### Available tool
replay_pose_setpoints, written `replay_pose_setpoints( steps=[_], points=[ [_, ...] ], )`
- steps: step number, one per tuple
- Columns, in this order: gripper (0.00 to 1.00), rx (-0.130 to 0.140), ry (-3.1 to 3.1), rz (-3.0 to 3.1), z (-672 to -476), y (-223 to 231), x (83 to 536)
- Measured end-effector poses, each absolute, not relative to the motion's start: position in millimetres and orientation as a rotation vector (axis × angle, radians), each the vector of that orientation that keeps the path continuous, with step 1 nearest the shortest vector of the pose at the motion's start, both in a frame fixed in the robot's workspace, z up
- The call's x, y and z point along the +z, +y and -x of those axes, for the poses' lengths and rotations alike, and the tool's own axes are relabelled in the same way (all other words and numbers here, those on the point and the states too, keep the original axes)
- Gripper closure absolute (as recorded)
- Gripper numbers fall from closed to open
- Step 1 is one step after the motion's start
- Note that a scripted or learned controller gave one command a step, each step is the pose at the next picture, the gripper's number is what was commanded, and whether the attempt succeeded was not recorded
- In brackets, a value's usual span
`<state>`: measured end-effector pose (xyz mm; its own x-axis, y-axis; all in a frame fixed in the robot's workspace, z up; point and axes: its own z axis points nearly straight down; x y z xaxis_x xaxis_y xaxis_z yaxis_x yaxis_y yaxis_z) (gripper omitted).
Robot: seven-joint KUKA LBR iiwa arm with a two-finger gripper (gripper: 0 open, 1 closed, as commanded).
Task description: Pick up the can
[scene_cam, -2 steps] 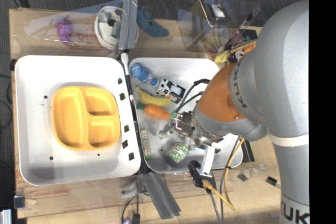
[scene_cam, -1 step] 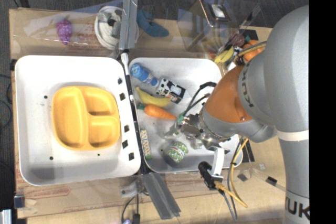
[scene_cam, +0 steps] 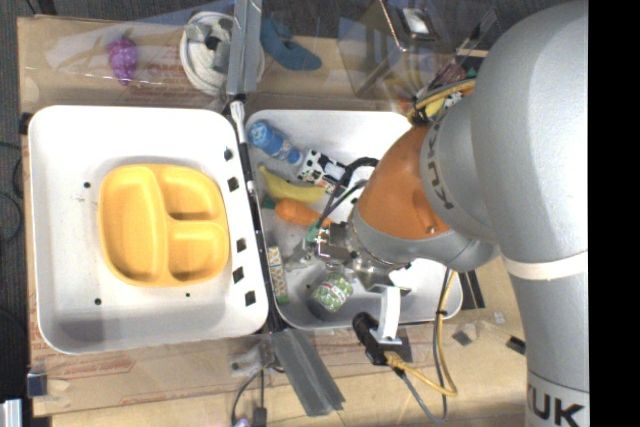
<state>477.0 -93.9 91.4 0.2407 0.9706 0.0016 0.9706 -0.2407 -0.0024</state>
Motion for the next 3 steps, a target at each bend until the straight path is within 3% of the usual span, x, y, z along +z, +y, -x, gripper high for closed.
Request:
replay_pose_setpoints(
  steps=[1, 2, 3],
  points=[
    [0.00, -0.001, -2.143, 2.297, -477.0, -136, 92],
    [0.00, 0.002, -2.232, 2.205, -519.3, -133, 122],
    [0.00, 0.002, -2.378, 2.046, -475.9, -98, 147]
  ],
)
